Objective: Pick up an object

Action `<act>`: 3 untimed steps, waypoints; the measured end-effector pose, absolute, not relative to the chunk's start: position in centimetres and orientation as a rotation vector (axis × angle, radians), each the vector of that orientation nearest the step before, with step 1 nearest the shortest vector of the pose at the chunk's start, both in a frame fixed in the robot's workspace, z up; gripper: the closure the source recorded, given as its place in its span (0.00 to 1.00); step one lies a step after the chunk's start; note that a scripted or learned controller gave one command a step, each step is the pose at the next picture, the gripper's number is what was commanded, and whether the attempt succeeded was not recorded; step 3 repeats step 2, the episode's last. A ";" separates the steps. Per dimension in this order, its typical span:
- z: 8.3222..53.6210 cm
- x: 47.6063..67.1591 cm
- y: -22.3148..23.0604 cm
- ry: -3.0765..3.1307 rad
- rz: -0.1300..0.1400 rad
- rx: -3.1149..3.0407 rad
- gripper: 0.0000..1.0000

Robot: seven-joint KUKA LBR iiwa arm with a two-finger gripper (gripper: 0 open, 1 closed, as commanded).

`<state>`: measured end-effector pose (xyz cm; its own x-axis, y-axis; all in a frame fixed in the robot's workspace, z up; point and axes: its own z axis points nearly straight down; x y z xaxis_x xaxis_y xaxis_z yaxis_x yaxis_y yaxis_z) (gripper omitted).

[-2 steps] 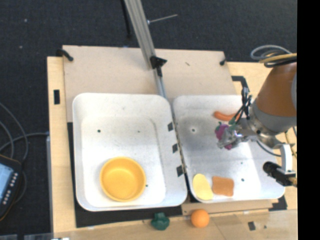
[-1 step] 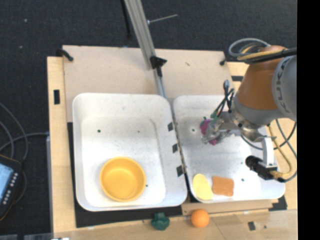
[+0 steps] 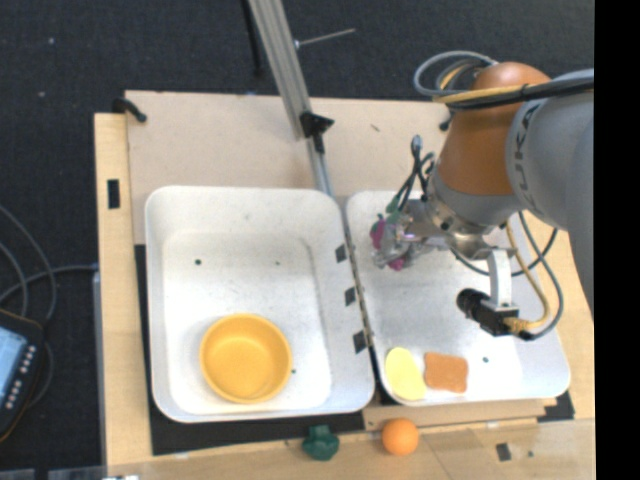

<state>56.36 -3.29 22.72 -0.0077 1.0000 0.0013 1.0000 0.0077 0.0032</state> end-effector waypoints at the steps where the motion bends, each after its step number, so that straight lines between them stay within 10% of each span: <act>1: 22.4 59.3 2.1 2.230 0.004 2.212 1.00; 3: 22.2 61.1 6.3 2.228 0.003 2.214 1.00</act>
